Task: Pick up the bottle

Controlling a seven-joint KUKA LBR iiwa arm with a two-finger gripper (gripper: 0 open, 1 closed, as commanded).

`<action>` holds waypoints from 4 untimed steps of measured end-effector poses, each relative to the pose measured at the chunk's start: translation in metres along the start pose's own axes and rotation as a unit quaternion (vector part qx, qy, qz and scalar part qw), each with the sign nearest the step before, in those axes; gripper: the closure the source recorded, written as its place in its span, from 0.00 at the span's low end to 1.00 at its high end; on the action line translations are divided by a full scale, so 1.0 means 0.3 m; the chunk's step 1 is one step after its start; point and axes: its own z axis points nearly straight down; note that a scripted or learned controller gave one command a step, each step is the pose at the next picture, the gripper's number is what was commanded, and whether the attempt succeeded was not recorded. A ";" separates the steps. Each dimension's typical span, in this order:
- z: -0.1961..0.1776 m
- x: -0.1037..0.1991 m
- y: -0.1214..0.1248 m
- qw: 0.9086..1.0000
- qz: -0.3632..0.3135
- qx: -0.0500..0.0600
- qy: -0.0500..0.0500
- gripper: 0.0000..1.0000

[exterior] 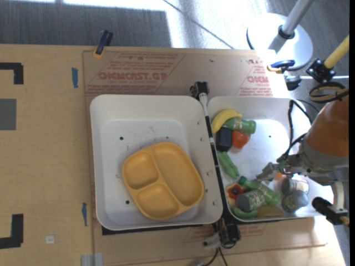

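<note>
The grey arm (327, 143) with its orange band bends in over the right bin (274, 112), its gripper (280, 170) low at that bin's near right corner; I cannot tell how the jaws stand. The green plastic bottle (255, 197) lies on its side just beside the gripper, among small toys. Left of the right bin, a smooth yellow three-compartment tray (162, 179) sits in the left bin (111, 148).

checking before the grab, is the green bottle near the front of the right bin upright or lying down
Lying down. The green bottle rests on its side on the floor of the right bin, among other items.
</note>
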 end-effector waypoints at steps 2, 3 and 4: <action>-0.092 -0.206 0.061 0.995 -0.096 0.002 0.002 1.00; -0.150 -0.209 0.080 0.989 -0.147 0.002 0.002 1.00; -0.117 -0.207 0.061 0.960 -0.278 0.003 0.004 1.00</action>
